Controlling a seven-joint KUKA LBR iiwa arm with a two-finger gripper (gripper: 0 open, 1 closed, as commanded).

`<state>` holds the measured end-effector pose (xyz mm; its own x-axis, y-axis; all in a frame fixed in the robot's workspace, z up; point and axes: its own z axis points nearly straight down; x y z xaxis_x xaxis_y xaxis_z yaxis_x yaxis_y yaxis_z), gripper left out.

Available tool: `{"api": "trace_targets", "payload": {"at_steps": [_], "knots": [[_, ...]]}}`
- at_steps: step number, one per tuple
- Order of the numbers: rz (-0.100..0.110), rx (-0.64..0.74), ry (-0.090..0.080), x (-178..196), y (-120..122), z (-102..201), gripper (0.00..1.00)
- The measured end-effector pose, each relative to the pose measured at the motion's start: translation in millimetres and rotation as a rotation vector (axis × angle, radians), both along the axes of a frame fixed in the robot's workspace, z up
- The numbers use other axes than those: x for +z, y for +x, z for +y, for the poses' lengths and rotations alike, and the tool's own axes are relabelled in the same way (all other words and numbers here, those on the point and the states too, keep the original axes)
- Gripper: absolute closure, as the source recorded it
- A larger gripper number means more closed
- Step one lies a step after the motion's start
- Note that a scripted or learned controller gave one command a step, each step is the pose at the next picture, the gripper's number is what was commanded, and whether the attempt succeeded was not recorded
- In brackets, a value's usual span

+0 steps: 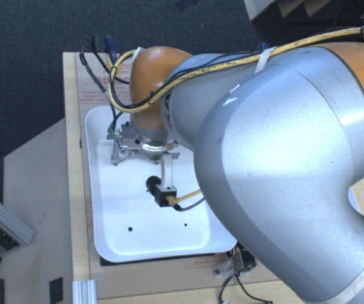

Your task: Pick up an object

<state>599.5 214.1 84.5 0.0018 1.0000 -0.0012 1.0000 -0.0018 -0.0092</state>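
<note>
My gripper (126, 149) hangs low over the far part of the left white bin (106, 233), under the orange wrist band (153, 75). The wrist and metal flange hide most of it. Two tiny dark specks (130, 228) lie on the bin floor near its front. The big grey arm (276, 163) covers whatever lies under it on the right.
The arm's bulk covers the bench's right side, and a sliver of the right bin (354, 201) shows past it. Cables (99, 62) loop behind the left bin's far edge. The wooden bench edge (74, 170) runs along the left.
</note>
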Motion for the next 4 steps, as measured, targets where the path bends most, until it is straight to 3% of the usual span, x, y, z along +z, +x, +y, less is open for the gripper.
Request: {"api": "trace_targets", "payload": {"at_steps": [1, 2, 3, 4], "knots": [[-0.002, 0.002, 0.001, 0, -67, 11, 0.00], [-0.009, -0.001, 0.004, 11, -63, 11, 1.00], [-0.019, 0.003, 0.003, 49, 17, 10, 1.00], [-0.011, 0.003, 0.001, 38, 26, 10, 1.00]]}}
